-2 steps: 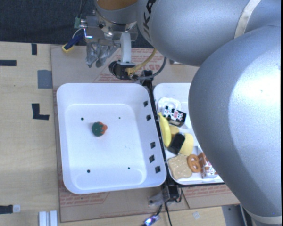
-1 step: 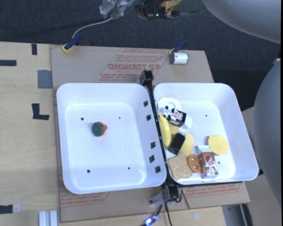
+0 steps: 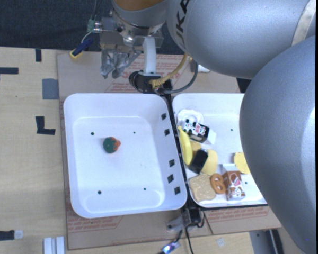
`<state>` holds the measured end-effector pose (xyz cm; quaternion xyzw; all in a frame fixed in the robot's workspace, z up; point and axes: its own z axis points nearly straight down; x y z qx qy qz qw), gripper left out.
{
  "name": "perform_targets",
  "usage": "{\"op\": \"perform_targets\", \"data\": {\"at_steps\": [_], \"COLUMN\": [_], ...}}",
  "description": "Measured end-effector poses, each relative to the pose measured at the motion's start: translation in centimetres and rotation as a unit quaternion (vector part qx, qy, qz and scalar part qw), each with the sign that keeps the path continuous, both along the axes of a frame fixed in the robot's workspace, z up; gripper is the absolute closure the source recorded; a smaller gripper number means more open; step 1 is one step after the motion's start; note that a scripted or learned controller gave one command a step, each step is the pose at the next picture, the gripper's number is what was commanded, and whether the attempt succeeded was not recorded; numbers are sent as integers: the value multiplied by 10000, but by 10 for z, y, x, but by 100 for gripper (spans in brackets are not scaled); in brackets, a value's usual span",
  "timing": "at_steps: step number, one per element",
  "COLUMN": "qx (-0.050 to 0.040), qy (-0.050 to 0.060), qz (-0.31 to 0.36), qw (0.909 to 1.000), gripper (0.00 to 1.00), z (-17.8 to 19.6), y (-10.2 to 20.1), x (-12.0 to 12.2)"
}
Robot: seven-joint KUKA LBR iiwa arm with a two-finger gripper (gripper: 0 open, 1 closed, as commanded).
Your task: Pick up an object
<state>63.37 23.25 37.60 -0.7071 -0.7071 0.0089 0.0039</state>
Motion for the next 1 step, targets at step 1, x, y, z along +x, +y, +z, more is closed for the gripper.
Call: {"op": "perform_targets", "data": {"at_steps": [1], "qx": [49], "qy": [-138], "qz": [15], "qw": [9999], "gripper": [100], "z": [114], "y": [1], "x": [36]}}
